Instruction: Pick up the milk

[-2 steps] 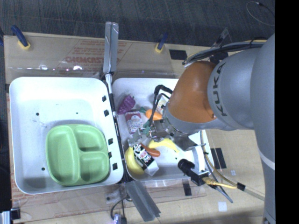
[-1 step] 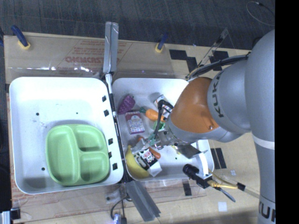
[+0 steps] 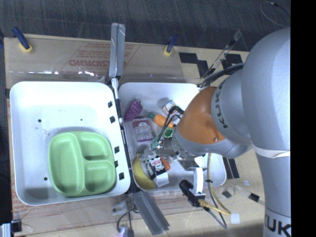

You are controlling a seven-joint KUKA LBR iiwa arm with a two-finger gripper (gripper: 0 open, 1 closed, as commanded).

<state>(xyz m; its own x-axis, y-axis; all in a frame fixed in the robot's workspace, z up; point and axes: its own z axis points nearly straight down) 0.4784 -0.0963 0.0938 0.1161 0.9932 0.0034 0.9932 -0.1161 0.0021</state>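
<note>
Dark carpet is seen behind a cardboard-covered bench [image 3: 59, 51] on which faint red printing appears, too blurred to be read. 2 shallow white bins are set side by side on it. In the left bin [image 3: 29, 102] a green 3-compartment tray [image 3: 81, 163] is laid toward 6 o'clock. The right bin [image 3: 148, 90] is entered from 3 o'clock by the grey arm [image 3: 269, 98], on which the letters "KUKA" are read beside the orange band [image 3: 200, 120] and "KU" again at the lower right.

The gripper [image 3: 159, 151] is lowered over the middle of the right bin; whether its jaws are apart or together cannot be told. A small white milk carton [image 3: 158, 170] with dark and red markings, its print illegible, is seen just below the gripper toward 6 o'clock, touching a yellow banana [image 3: 140, 177]. A pink-labelled packet [image 3: 143, 130], a purple grape bunch [image 3: 132, 110] and an orange carrot [image 3: 162, 119] lie toward 11 o'clock.
</note>
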